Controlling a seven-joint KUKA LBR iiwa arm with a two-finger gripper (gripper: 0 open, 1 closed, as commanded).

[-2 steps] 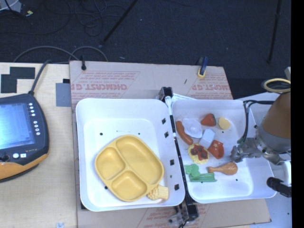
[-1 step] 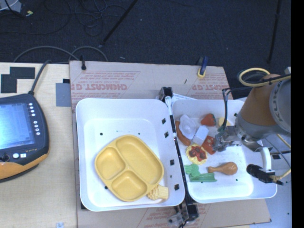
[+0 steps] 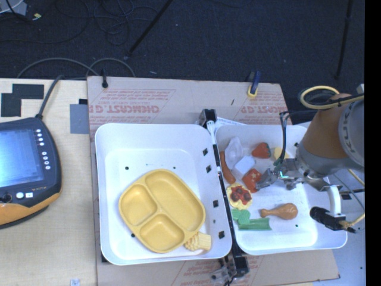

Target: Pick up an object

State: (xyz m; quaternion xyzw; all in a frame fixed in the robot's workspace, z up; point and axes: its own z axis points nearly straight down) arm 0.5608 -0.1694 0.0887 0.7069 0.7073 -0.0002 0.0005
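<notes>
Two white bins side by side on cardboard over the tabletop [image 3: 36, 237]. Left bin [image 3: 113, 145]: yellow divided tray [image 3: 161, 216], with a corn piece [image 3: 198, 241] touching its lower right edge.

Right bin [image 3: 297, 234]: toy food clustered toward its left half. Tomato [image 3: 261, 151] near the top, a clear wrapper [image 3: 237, 154] beside it, strawberry [image 3: 252, 179] below, pizza slice [image 3: 240, 196] under that, green piece [image 3: 250, 222] at the bottom, drumstick [image 3: 280, 211] lying to the right of the pizza.

Arm [image 3: 333, 139] reaches in from the right. Pincer [image 3: 275, 175] low over the right bin, just right of the strawberry, above the drumstick. Whether its tips are apart or together: cannot tell. Nothing visibly held.

Teach pendant [image 3: 24, 165] at far left.
</notes>
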